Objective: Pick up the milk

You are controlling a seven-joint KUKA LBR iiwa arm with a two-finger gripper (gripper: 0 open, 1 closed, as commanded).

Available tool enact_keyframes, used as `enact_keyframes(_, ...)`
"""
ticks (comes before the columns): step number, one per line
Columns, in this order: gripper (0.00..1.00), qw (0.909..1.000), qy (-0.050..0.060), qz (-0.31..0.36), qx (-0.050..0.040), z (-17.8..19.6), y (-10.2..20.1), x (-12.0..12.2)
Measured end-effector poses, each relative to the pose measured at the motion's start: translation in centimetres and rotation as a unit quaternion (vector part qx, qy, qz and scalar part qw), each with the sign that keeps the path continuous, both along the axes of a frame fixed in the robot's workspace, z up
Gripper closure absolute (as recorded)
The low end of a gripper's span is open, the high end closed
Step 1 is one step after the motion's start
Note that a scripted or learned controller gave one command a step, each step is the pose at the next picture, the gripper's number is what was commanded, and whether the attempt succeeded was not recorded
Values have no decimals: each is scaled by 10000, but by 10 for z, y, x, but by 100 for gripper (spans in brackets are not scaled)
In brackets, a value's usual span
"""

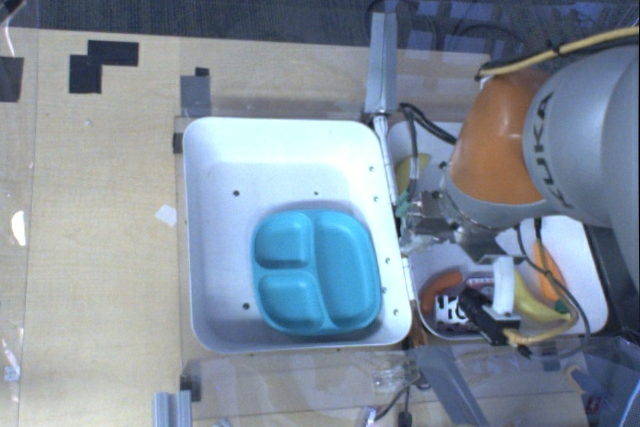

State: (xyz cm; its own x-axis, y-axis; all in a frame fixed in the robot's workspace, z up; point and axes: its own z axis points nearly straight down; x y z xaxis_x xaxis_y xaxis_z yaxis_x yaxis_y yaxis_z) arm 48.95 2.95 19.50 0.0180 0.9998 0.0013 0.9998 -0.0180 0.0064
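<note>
Lying near gripper, milk, right bin

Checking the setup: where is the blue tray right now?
In the camera view, the blue tray lies in the left white bin, toward its lower right corner.

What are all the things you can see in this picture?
Left bin: one, white, middle of bench.
Right bin: one, white, beside it, under the arm.
Divided tray: one, blue, in left bin.
Banana-like thing: one, yellow, right bin.
Black-and-white thing: one, right bin, maybe the milk.
Rounded thing: one, orange-red, right bin.
Tape patches: two, black, bench's left.
Arm: one, grey with orange band, over right bin.
</note>
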Motion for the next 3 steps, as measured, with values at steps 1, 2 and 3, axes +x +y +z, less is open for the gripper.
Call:
enact_keyframes(1,100,9999,35,110,-5,-63,87,28)
enact_keyframes(2,100,9878,10,1560,-11,-10,75,68)
enact_keyframes(3,100,9939,9,1102,-12,8,32,81)
